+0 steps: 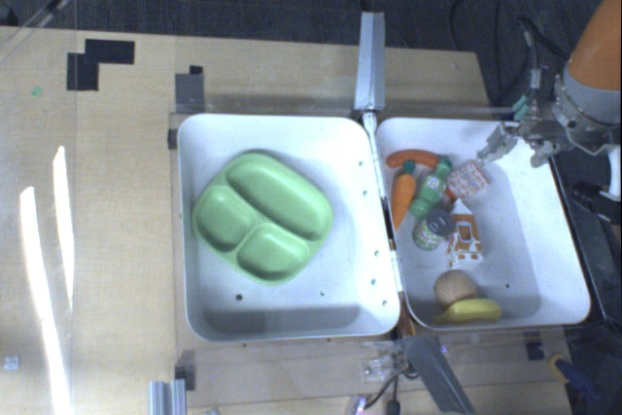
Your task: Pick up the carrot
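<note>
Two white bins sit side by side on the table (97, 209); the left bin (204, 306) holds one green divided plate (264, 217); the right bin (544, 277) holds the rest. One carrot (402, 199) lies near that bin's left wall, just beside one green bottle (429, 190); one sausage (413, 158) lies above them; one potato (455, 287) touches one banana (471, 310). The claw (517, 139) hovers over the right bin's upper edge, its two fingers spread apart and gripping nothing.
</note>
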You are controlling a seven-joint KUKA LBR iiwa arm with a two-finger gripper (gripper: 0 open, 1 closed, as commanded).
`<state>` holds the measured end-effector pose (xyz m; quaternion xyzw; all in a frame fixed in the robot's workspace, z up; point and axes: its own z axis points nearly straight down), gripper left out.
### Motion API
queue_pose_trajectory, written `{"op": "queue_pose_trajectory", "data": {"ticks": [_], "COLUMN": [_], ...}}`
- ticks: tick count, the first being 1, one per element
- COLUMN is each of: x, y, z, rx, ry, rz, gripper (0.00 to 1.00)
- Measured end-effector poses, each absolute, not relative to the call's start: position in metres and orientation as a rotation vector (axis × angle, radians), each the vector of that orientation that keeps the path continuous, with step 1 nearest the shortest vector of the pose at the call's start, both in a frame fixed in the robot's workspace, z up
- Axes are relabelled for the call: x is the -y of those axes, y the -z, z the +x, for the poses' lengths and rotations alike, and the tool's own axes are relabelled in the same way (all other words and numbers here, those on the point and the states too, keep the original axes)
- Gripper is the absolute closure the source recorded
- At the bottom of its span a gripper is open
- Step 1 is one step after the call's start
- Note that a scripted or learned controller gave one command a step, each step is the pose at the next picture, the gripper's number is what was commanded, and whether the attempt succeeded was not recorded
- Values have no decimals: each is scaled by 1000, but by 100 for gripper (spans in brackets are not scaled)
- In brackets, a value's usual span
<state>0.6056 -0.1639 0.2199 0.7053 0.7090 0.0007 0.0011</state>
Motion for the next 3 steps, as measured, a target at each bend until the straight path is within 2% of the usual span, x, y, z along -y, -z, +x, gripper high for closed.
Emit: {"op": "queue_pose_trajectory", "data": {"ticks": [1,2,3], "x": [117,93,99], "y": [-128,-91,-87], "z": [659,669,641], "rx": [-2400,-2644,-2865], "ry": [-3,9,-5], "rz": [2023,1693,1268], "gripper": [0,0,0]}}
